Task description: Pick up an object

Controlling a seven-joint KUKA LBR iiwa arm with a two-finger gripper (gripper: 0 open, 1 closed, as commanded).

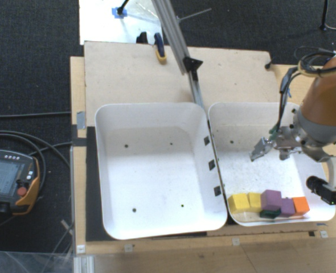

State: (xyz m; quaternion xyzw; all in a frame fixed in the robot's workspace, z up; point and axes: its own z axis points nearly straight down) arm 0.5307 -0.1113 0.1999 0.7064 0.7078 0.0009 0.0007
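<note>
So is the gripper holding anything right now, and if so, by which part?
Nothing is held. The gripper hangs over bare floor of the right bin, with nothing between its fingers. The blocks lie apart from it along the near wall.

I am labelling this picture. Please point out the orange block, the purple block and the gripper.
orange block (300, 205): camera view, top face.
purple block (271, 198): camera view, top face.
gripper (261, 149): camera view, at its fingertips.
</note>
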